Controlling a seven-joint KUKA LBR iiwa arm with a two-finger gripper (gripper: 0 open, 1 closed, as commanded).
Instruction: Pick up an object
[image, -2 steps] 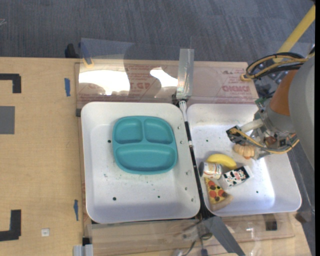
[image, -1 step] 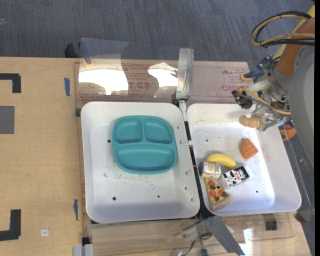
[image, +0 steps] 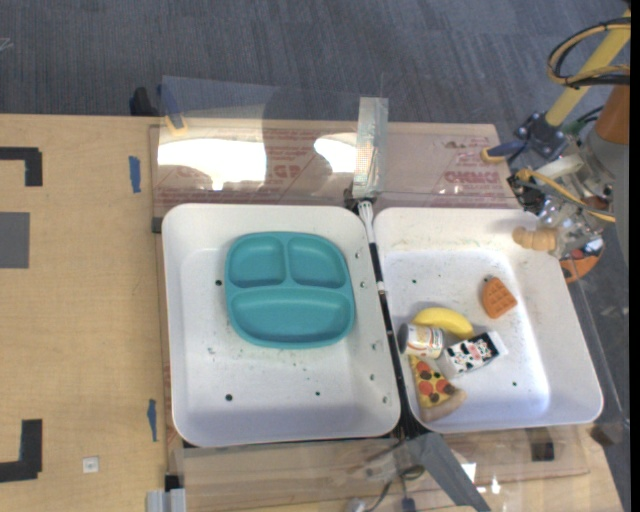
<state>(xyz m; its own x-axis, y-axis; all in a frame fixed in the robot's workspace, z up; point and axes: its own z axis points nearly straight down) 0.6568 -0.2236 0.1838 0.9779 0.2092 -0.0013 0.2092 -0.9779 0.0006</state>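
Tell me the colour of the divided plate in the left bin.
The divided plate is teal, plain with no pattern, seen clearly in the camera view.

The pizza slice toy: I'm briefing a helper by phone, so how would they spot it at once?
Look in the right bin, at the cluster near its left wall. The pizza slice is the nearest piece of that cluster, just below the banana and the black-and-white patterned block. It alone is a flat tan wedge dotted with red and green toppings.
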